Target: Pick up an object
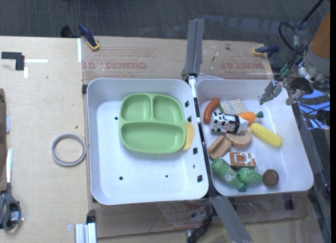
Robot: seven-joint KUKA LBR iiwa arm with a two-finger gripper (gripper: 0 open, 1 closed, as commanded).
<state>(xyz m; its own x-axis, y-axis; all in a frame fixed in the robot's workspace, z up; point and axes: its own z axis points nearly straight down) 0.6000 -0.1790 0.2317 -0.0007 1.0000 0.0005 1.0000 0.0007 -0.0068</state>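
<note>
Camera view: the gripper (277, 91) hangs at two o'clock over the right bin (300, 147), its jaws parted and holding nothing. Below it lie the toys — a corn cob (266, 135) at centre, a hot dog (210, 109) at ten o'clock, broccoli (237, 175) at six. The left bin (105, 147) carries a green tray (153, 123)

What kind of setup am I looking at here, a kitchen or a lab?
Likely a robot lab bench: two white bins on taped cardboard, toy food such as plastic corn, and a clamp.
</note>
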